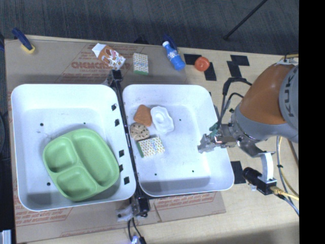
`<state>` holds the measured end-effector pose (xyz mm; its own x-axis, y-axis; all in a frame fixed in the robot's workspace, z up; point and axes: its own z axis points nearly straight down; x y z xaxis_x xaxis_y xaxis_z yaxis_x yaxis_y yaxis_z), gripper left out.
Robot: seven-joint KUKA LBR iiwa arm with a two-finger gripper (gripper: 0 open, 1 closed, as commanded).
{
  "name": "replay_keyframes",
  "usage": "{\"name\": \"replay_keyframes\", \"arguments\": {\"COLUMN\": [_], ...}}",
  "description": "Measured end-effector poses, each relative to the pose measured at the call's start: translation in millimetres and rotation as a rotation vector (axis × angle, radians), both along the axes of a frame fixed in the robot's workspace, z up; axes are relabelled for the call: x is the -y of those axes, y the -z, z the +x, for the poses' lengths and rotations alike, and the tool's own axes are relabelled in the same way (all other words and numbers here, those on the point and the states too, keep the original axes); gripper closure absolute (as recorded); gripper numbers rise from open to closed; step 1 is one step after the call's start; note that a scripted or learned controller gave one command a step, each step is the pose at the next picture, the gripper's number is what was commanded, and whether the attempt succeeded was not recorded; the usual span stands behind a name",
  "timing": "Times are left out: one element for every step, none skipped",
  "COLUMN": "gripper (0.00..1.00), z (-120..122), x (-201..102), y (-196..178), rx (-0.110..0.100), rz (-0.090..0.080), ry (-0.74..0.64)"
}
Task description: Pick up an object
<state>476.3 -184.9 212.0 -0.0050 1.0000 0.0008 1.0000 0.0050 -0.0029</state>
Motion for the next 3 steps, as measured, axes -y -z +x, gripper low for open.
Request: {"name": "replay_keyframes", "arguments": {"gripper": [1.0,1.0,1.0], "z": [114.6,126.6,127.1], "x": [-33.3,-93.7,-93.6], "y": [-30.5,42.0,31.2], "rx": [0.003,-0.002,-0.002], "rz": [-0.001,0.0,0.0], "ry": [-0.001,-0.002,-0.008]}}
